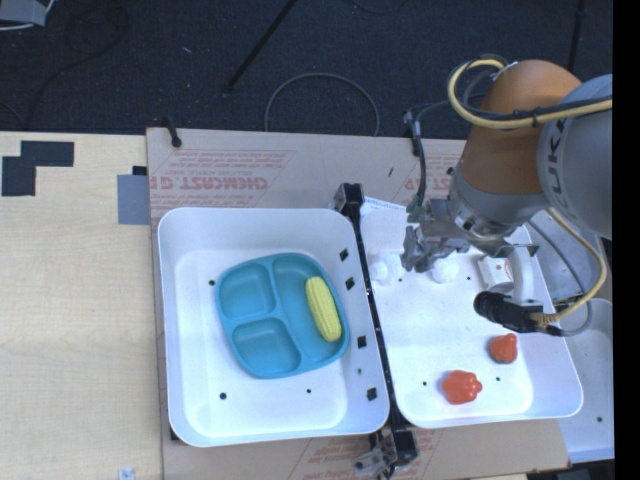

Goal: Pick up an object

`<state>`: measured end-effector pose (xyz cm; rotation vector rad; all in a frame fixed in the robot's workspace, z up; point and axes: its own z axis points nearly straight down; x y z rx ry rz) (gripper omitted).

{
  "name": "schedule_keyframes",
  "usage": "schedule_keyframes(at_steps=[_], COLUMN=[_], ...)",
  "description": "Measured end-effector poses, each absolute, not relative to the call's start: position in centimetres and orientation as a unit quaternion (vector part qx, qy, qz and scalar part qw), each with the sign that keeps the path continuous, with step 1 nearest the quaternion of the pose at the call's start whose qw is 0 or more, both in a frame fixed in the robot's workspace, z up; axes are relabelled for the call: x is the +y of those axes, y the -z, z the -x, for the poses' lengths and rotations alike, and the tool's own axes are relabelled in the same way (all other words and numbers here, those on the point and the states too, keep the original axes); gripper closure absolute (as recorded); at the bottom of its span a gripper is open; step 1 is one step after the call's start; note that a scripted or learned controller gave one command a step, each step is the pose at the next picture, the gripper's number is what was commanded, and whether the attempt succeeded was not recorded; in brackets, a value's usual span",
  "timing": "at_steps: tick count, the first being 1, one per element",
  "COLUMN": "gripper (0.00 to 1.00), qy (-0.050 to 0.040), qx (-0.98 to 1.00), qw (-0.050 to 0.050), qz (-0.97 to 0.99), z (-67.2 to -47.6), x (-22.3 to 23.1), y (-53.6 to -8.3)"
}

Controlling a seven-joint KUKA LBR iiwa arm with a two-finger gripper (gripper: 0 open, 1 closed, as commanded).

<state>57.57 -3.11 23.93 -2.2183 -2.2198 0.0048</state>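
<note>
1. You're looking at the camera view: the arm (530, 158) is reaching in from the right, and its gripper (428, 251) is hanging low over the far left part of the right bin (560, 408).
2. You can't tell if the fingers are apart or together; nothing is visibly sitting between them.
3. Two orange objects are lying in that bin's near right: a rounder one (461, 386) and a smaller one (503, 348), near each other and well apart from the gripper.
4. In the left bin (190, 408), a yellow corn cob (323, 307) is lying in the right compartment of a blue divided plate (262, 343).
</note>
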Motion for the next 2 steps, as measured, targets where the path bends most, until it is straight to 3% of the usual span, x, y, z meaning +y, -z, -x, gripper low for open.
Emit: schedule_keyframes(at_steps=[2], gripper=[1.0], qy=[-0.0006], qx=[-0.708], qw=[0.0], qz=[0.706], z=[-61.2], x=[6.7], y=[-22.3])
